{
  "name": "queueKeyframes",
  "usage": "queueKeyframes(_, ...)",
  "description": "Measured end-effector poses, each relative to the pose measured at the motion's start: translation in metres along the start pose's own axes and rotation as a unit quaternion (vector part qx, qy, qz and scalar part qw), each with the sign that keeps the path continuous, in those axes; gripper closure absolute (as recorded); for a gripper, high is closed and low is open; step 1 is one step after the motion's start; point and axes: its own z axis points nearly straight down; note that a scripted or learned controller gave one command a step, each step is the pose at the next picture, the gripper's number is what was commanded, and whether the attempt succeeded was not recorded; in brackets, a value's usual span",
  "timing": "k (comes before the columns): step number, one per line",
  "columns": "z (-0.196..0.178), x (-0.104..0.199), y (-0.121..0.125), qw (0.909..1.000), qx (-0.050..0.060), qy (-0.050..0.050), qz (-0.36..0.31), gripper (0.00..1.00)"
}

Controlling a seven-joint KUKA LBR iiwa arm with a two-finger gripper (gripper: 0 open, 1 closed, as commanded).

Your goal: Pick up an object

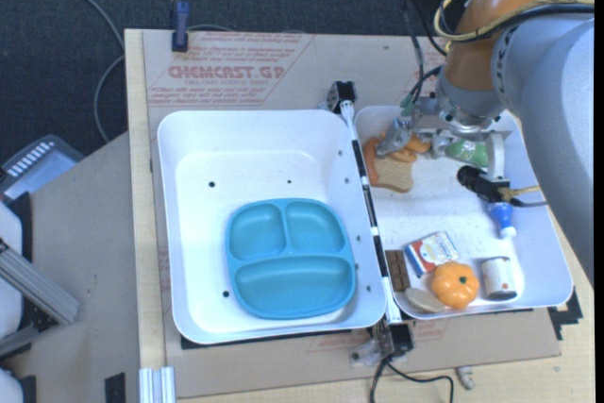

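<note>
My gripper (pixel 408 133) hangs low over the far left corner of the right bin (pixel 552 274), under the grey wrist with its orange band. Directly below it lie a tan slice of bread (pixel 391 173) and a small orange piece (pixel 393 146) that touches the bread's far edge. A green item (pixel 469 149) shows just right of the gripper, partly hidden by the wrist. Nothing can be seen held.
Near the front of the right bin sit an orange fruit (pixel 454 284), a red-and-white packet (pixel 432 250), a pale can (pixel 498 277), a brown bar (pixel 397 269) and a small blue item (pixel 503 220). The left bin (pixel 189 156) holds a blue divided plate (pixel 291 257).
</note>
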Motion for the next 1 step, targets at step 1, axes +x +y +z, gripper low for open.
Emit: queueKeyframes(1, 0.0003, -0.0010, 0.0001, 1.0000, 0.000, 0.001, 0.000, 0.00)
